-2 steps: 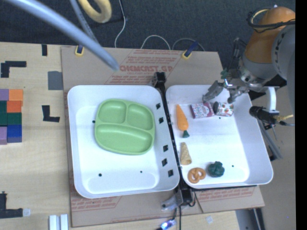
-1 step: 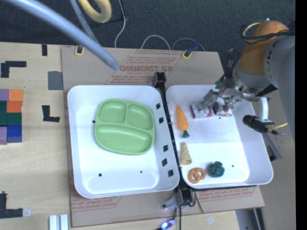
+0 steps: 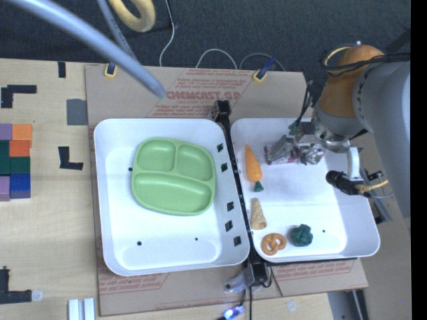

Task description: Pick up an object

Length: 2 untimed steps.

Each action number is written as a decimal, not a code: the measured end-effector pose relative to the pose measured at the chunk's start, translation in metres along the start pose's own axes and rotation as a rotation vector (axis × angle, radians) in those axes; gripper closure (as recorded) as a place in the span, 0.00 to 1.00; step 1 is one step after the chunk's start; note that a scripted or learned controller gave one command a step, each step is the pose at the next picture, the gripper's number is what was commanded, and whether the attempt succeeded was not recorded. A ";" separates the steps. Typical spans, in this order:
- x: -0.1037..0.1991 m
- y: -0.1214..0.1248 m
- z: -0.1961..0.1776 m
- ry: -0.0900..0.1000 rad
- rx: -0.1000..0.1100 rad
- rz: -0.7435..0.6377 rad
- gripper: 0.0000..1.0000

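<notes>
The right bin (image 3: 347,245) holds an orange carrot (image 3: 253,165) near its left wall. A tan cone-shaped piece (image 3: 257,213) lies below the carrot. At the front are a brown pretzel (image 3: 272,243) and a dark green broccoli (image 3: 301,235). My gripper (image 3: 273,154) hangs over the upper middle of this bin, just right of the carrot and pointing towards it. It looks apart from the carrot. I see no object in it.
A light green divided plate (image 3: 175,177) lies in the left bin (image 3: 113,245). A black divider (image 3: 230,179) runs between the two bins. Coloured blocks (image 3: 16,162) sit off the bench at the far left. The arm's wrist (image 3: 343,92) rises at the right.
</notes>
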<state>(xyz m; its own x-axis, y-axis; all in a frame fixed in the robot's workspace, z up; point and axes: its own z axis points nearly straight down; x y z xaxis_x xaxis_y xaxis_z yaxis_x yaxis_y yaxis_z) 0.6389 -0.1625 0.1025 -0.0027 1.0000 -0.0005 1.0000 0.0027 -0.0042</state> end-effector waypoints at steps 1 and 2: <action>0.001 0.001 -0.012 0.000 -0.003 -0.002 1.00; 0.003 0.003 -0.055 0.000 -0.006 0.001 1.00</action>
<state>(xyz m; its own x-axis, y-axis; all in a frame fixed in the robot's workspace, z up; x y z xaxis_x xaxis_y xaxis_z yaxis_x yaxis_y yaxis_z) 0.6420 -0.1594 0.1571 -0.0019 1.0000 -0.0003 1.0000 0.0019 0.0021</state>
